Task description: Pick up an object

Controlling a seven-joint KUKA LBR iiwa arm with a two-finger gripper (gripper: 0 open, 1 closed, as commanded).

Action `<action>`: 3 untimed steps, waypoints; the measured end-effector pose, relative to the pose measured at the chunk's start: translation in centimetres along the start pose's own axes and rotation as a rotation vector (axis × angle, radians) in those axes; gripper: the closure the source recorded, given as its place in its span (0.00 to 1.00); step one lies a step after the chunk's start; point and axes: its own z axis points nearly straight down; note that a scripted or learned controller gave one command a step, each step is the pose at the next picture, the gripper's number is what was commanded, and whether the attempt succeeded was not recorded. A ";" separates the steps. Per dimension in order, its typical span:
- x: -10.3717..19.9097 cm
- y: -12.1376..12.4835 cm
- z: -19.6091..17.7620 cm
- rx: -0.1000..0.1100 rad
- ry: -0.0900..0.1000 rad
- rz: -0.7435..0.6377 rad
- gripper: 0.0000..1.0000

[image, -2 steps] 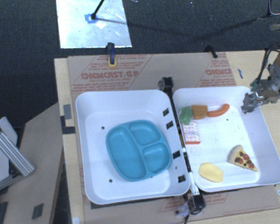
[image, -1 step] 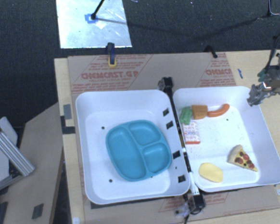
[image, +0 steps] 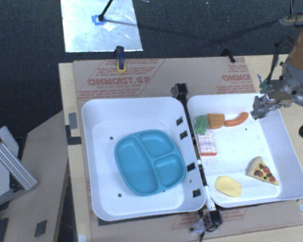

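Observation:
The right bin (image: pixel 293 159) holds a toy carrot with a green top (image: pixel 208 122), a red sausage (image: pixel 237 119), a small white and red packet (image: pixel 207 143), a yellow oval piece (image: pixel 228 186) and a pizza slice (image: pixel 261 171). My gripper (image: pixel 260 107) hangs over the bin's far right part, just right of the sausage and apart from it. Nothing shows between its fingers.
The left bin (image: pixel 97 122) holds a blue sectioned plate (image: pixel 148 161). A black divider with clips (image: pixel 190 141) runs between the bins. Cardboard (image: pixel 153 76) lies under both. A metal sheet (image: pixel 101 21) sits at the back, and cables cross the floor behind.

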 end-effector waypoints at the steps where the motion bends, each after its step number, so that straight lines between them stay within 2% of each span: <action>1: 5.6 -1.6 1.9 0.002 0.001 0.000 1.00; 3: 15.0 -3.8 5.5 0.002 0.001 0.001 1.00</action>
